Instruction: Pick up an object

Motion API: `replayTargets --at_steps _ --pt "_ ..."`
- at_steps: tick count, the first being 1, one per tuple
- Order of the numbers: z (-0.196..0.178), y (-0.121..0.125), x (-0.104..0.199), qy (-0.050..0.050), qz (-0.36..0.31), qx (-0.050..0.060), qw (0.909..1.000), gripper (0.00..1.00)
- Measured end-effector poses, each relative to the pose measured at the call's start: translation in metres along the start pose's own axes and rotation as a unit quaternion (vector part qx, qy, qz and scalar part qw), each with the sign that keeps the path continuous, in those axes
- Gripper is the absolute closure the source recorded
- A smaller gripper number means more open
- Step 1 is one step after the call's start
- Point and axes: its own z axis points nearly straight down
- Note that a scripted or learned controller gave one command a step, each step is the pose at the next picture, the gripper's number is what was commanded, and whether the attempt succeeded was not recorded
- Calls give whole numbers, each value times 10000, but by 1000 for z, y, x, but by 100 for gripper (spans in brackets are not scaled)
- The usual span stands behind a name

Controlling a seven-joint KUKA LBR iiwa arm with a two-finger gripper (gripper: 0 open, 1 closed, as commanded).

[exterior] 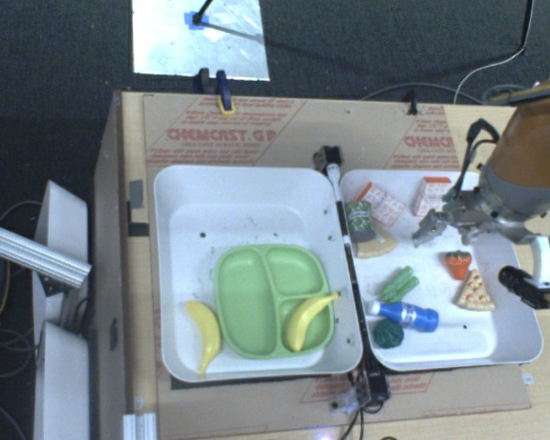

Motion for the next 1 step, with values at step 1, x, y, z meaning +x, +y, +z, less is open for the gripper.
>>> replayTargets --at_steps 1 --pt "84 -22 23 4 11 5 10000 0"
